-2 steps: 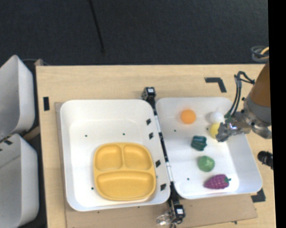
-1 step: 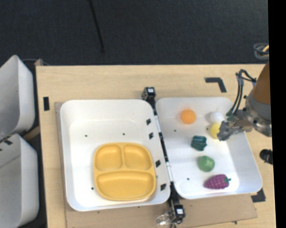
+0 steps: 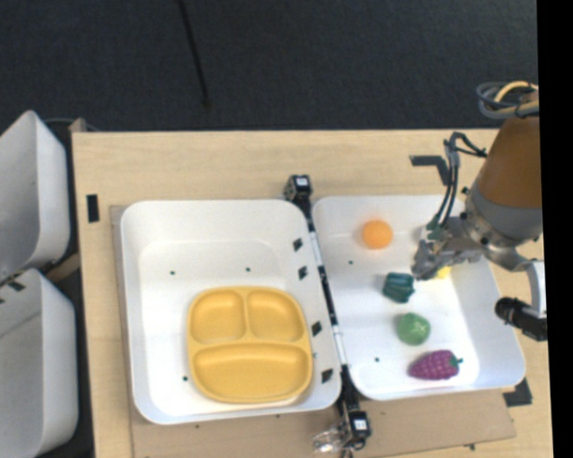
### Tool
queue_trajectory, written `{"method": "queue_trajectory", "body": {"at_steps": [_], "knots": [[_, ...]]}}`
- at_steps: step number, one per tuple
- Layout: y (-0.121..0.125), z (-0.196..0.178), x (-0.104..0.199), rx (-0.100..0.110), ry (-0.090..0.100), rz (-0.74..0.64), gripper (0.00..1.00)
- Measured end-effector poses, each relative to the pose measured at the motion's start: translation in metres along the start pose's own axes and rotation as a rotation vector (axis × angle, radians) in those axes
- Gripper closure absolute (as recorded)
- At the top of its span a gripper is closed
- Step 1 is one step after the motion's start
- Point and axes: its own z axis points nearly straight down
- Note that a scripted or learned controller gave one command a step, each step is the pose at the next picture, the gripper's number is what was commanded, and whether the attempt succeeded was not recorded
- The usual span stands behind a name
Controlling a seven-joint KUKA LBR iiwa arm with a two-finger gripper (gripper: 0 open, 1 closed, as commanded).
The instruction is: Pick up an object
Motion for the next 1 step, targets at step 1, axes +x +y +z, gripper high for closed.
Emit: {"method": "queue_trajectory", "body": {"at_steps": [1], "knots": [[-0.0021,0.0020,0.0427,0.002,-0.001,0.001,1.00]]}}
